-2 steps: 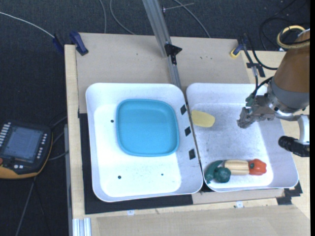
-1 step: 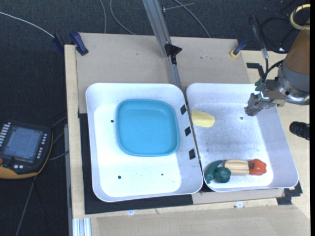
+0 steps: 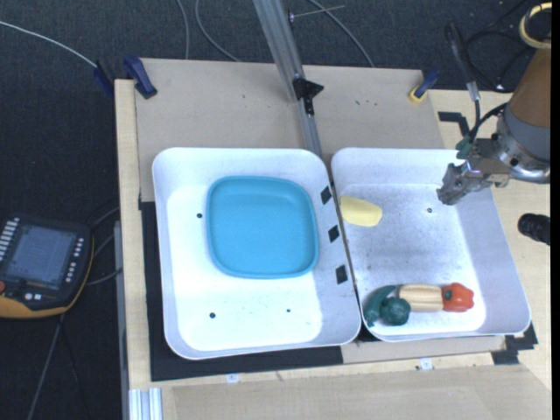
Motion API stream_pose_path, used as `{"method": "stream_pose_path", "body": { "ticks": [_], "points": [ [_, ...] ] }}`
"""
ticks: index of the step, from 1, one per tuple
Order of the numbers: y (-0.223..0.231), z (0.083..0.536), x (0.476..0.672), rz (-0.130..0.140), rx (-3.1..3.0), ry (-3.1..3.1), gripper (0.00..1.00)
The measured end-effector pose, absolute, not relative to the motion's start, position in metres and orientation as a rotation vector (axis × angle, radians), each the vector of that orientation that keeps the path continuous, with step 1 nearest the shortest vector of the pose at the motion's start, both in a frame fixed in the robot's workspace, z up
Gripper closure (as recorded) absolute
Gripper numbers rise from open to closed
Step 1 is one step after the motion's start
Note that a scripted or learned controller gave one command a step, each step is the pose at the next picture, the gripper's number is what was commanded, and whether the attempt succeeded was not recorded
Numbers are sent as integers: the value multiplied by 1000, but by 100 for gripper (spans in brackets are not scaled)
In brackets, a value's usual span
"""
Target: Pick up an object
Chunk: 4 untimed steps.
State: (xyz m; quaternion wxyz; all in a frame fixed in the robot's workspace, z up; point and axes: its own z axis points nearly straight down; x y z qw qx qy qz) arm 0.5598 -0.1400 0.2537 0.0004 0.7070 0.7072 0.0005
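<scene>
In the right bin a pale yellow lump lies near the left wall. Along the bin's front edge sit a dark green object, a tan stick-shaped piece and a red object, close together in a row. My gripper hangs over the bin's far right part, well apart from all of them, with nothing seen in it.
The left bin holds a square blue plate. A metal pole slants across the bench's back toward the gap between the bins. Blue clamps sit at the bench's rear corners. A handheld pendant lies on the floor at left.
</scene>
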Motion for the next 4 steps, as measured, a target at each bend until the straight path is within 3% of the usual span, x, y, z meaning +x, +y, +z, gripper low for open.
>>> {"method": "stream_pose_path", "body": {
  "ticks": [4],
  "points": [
    [59,246,580,3,2216,2227,100]
  ]
}}
